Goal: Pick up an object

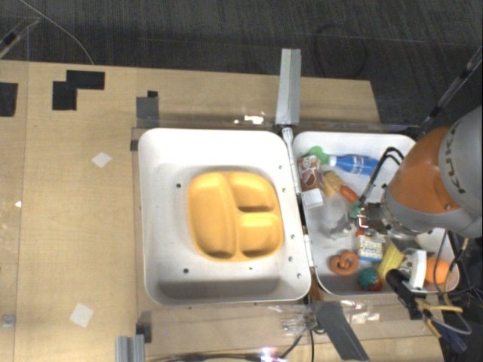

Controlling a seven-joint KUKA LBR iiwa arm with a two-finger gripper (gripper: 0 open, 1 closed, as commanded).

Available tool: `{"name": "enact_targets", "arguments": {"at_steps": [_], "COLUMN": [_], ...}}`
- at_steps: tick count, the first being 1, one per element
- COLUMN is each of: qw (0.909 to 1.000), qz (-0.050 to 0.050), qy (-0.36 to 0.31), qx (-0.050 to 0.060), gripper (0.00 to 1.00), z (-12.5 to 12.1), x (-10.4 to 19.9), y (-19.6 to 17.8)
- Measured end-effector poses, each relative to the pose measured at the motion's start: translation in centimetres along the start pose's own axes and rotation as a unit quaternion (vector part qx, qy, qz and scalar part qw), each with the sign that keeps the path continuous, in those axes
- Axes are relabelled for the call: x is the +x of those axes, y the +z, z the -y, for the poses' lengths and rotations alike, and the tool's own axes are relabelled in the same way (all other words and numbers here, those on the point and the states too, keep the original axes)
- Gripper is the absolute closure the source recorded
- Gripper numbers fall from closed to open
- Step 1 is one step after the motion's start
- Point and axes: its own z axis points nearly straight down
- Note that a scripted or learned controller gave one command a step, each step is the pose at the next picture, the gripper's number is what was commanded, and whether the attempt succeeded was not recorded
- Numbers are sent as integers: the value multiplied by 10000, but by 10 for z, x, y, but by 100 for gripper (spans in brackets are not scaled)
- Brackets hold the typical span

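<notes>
While the arm is reaching into the right bin, its hand is hanging above a brown ring; whether it's gripping, I cannot tell.

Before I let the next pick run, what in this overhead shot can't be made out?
- The hand: small and blurred in the camera view, so open or shut cannot be told, nor whether it holds anything.
- Right bin: the arm covers its right part, hiding whatever lies there.
- Blue bottle: label too small to read.
- Items near the yellow object: crowded and overlapping, identities unclear.
</notes>
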Motion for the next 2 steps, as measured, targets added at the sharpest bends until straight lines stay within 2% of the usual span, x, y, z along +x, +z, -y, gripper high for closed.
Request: {"name": "enact_targets", "arguments": {"at_steps": [1,2], "qw": [9989,9981], "qz": [18,0], "qy": [-471,-617], "qx": [-26,76], "gripper": [0,0], "z": [-106,-126], "x": [14,29], "y": [0,-79]}}
